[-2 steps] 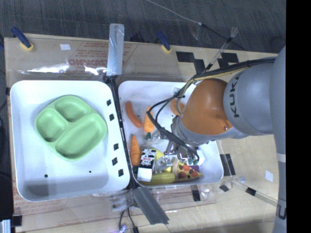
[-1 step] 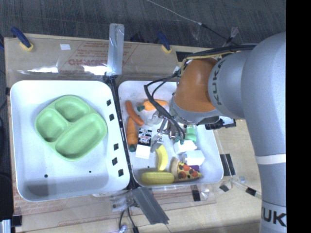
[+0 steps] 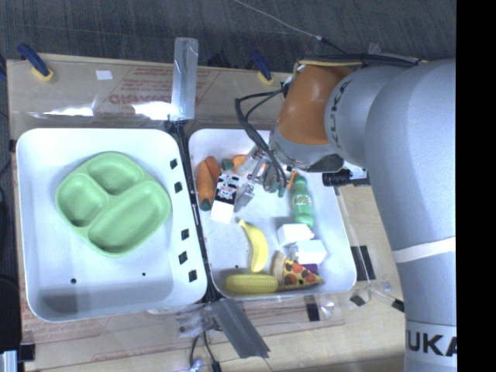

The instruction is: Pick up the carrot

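Carrot [image 3: 206,180] lies in right bin [image 3: 341,231], against its left wall, apart from the claw [image 3: 260,178]; claw hangs low over bin's upper middle, whether open or closed I cannot tell; banana [image 3: 256,245], corn [image 3: 250,284], green bottle [image 3: 301,202] nearby; left bin [image 3: 39,285] holds green plate [image 3: 113,201].

Dark grey carpet [image 3: 116,10] fills the top, ribbed texture, thin cable [image 3: 256,10] running across it. Tan bench [image 3: 372,215] below, clear plastic sheet [image 3: 116,91] taped over its far part, glare on it beside a metal bracket [image 3: 185,80]. Blue clamps [image 3: 35,60] at the far edge, left and middle. Black tape marks [image 3: 363,262] on the bench at right. Another metal bracket at the near edge. Light even, overhead.
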You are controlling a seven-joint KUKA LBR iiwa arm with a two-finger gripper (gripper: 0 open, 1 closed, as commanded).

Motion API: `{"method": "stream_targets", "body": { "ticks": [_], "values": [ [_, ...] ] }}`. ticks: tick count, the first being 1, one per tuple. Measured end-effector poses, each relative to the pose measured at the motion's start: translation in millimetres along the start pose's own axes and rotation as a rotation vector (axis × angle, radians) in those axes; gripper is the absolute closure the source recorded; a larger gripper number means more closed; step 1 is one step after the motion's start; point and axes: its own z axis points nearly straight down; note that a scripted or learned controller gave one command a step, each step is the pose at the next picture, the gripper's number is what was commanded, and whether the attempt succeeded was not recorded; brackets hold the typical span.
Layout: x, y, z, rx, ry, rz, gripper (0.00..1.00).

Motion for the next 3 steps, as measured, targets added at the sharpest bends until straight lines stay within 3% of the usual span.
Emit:
{"method": "stream_targets", "body": {
  "ticks": [1, 2, 3],
  "values": [
    [16.7, -33.1, -110.1, -0.006, -0.009, 0.122, 0.00],
    [-25.9, -40.4, 2.5, -0.002, 0.005, 0.363, 0.00],
    [-29.6, -8.6, 5.7, 0.018, 0.026, 0.487, 0.00]
  ]
}}
